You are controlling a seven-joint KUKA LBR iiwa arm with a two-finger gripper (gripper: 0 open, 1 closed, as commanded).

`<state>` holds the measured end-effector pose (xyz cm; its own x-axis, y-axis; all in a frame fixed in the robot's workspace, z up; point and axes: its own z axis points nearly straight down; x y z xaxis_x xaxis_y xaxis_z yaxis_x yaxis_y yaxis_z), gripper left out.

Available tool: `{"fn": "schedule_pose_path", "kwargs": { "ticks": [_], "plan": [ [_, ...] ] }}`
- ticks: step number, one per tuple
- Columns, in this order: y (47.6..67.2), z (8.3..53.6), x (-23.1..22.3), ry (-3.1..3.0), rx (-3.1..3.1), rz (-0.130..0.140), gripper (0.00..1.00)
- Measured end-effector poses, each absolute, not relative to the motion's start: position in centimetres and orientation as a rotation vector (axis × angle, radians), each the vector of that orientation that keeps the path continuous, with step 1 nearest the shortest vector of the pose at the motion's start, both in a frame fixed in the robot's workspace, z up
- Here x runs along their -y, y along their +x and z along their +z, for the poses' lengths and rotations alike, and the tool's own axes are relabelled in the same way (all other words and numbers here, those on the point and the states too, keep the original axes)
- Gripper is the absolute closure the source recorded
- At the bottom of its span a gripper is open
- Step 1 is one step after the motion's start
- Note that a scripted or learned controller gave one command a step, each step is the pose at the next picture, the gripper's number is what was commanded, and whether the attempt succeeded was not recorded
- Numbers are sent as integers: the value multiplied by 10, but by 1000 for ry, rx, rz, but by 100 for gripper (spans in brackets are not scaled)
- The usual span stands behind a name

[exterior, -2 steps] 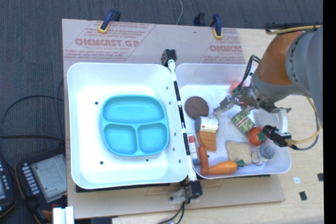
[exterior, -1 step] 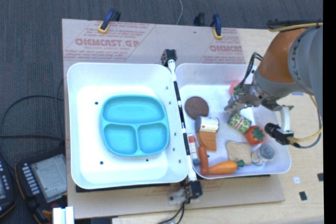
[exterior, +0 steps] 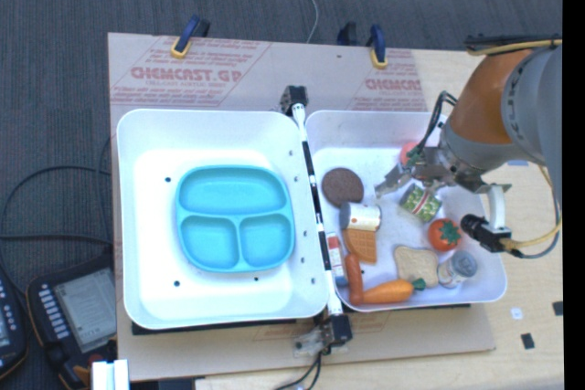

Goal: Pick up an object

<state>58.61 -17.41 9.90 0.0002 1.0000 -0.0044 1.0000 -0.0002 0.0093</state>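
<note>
Hovering low: gripper (exterior: 413, 180) over right bin (exterior: 384, 125), poised above green-labelled can (exterior: 421, 201) | jaws spread open, nothing held | tomato (exterior: 444, 234) adjacent

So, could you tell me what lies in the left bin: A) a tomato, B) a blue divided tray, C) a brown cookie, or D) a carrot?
B: the blue tray sits in the left bin, while the carrot, tomato and cookie lie in the right bin.
</note>
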Motion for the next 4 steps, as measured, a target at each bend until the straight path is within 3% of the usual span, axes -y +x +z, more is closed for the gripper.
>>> {"fn": "schedule_pose_path", "kwargs": {
  "ticks": [1,2,3,4],
  "plan": [
    [586,109,174,2215,-2213,6,100],
    [586,109,174,2214,-2213,6,0],
    [587,119,175,2214,-2212,6,100],
    [587,119,174,2214,-2213,6,0]
  ]
}}
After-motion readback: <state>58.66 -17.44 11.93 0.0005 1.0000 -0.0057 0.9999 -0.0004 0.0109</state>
